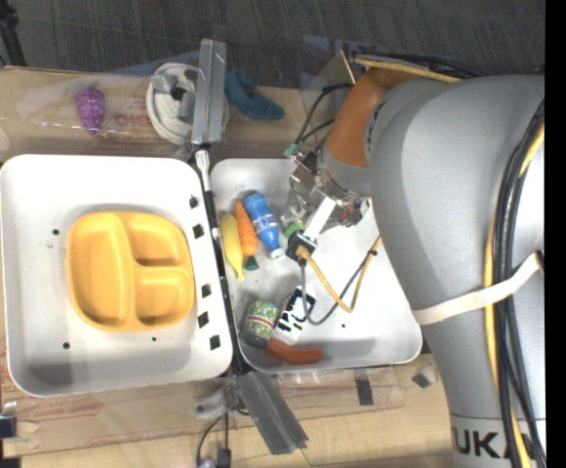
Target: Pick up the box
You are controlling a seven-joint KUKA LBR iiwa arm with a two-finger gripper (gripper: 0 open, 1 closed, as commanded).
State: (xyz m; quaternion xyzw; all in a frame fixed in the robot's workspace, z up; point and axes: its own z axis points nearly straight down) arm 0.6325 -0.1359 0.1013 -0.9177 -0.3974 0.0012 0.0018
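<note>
**Trainee:** Camera view. Where are the box and the hand?

**Engineer:** The box (pixel 296 312) appears to be the small black-and-white item low in the right bin (pixel 400 344). It lies just beside the can (pixel 261 322), with the sausage (pixel 295 353) just below it along the near wall. The hand (pixel 307 224) hangs over the bin's upper middle, near the bottle (pixel 262 222) and well apart from the box. Nothing is seen gripped. Whether the hand is open or closed cannot be told from this angle.

**Trainee:** Why does the placement matter?

**Engineer:** The contents crowd the bin's left half. The banana (pixel 230 247), carrot (pixel 247 234) and bottle lie side by side against the divider wall, which probably keeps them from rolling. The box belongs to the lower cluster. The task is therefore judged to be at the approach step, with the grasp not yet made.

**Trainee:** Which edges limit the move, and where is open room?

**Engineer:** The can blocks the box's left side. The sausage and the near wall block the lower side. Bare floor lies to the right of the box, toward the arm (pixel 459 183), and above it, so a descent from that side looks safest. A misplaced descent risks closing on the can or sausage instead. The left bin (pixel 29 193) holds a yellow tray (pixel 132 266) and plays no part.
</note>
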